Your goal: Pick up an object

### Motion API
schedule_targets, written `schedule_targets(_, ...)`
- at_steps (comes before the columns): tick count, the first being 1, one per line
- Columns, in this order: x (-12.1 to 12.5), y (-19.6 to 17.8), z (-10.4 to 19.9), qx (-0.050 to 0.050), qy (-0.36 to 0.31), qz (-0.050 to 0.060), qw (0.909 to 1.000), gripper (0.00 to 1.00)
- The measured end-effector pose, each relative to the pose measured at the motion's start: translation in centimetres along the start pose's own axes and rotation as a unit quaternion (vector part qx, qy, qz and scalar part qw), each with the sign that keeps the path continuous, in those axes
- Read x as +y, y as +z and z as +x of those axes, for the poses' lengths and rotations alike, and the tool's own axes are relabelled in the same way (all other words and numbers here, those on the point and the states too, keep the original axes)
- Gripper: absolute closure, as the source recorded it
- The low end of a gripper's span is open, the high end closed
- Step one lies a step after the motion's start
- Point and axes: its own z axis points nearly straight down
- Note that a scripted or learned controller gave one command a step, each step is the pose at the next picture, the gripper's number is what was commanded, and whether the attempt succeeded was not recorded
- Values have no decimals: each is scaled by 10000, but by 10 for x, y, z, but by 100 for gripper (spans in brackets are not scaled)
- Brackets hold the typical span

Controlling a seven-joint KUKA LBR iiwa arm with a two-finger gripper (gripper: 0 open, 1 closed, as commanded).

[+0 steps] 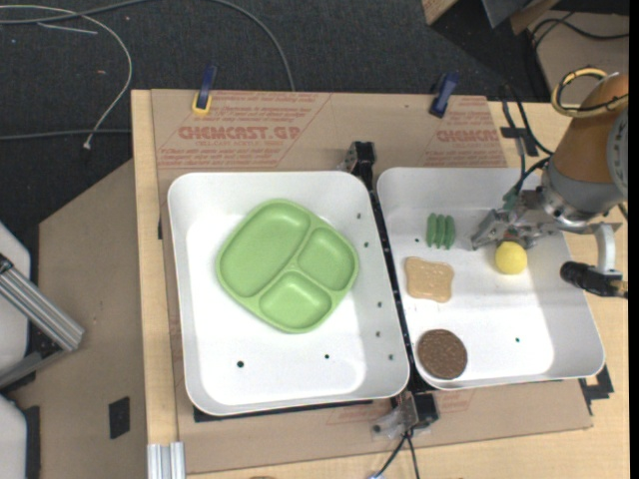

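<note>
My gripper (510,232) hangs low in the right bin (569,352), at its back right, on the grey arm with the orange band (599,138). A small yellow ball-like fruit (511,257) lies just in front of it, very close or touching. Left of the gripper lies a bunch of green beans (440,231). A tan slice of bread (428,279) rests nearer the bin's left wall, and a round brown patty (441,353) sits at the front left corner.
The left bin (200,367) bears a green three-part plate (288,265). A black divider (384,267) runs between the bins. Blue clamps (206,86) hold the cardboard at the back. Cables trail on the dark floor behind.
</note>
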Motion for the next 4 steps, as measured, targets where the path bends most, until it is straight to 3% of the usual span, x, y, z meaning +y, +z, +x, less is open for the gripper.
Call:
schedule_targets(1,1,-13,0,-7,-6,-22,10000,100)
schedule_targets(2,-5,-74,-2,-24,12,-47,10000,100)
schedule_targets(4,6,-167,-3,-26,-1,-53,10000,100)
